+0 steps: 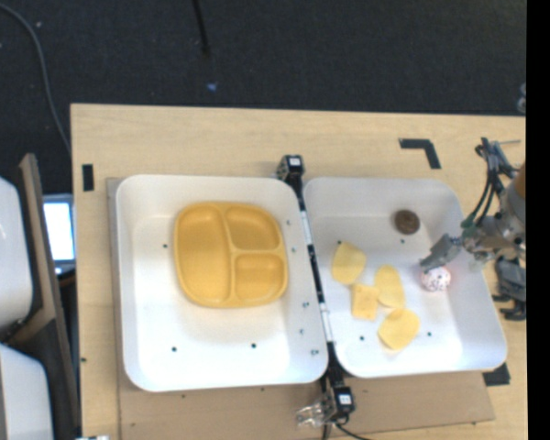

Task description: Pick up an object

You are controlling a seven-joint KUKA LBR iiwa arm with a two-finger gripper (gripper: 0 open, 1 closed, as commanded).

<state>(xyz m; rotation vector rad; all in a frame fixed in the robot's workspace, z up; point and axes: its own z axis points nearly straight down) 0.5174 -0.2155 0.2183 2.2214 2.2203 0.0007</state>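
Camera view looks down at a slant on a pale wooden bench (211, 140) with two shallow white bins sitting side by side, touching along the middle seam. The left bin (142, 337) has a yellow divided tray (229, 252) in it, three compartments, lying flat roughly in the middle. The right bin (467, 337) is where the loose stuff is: four yellow chip-like pieces, one up near the seam (348, 263), one squarish piece (365, 302) just below it, one (390, 286) right beside that and touching it, and one more (399, 329) lower down, a bit apart. There's also a small brown round disc (405, 221) toward the back of the bin, well apart from the chips, and a little pinkish-white ball (435, 280) near the right wall.

The gripper (437, 257) comes in from the right edge, low over the right bin, and its grey tip sits just above and touching or nearly touching that pinkish ball. Honestly I can't tell how its jaws stand, since it's small and blurry there, and I can't see anything clearly clamped in it. The ball looks to be resting on the bin floor. Cables and the wrist hardware (500, 236) hang over the bin's right rim.
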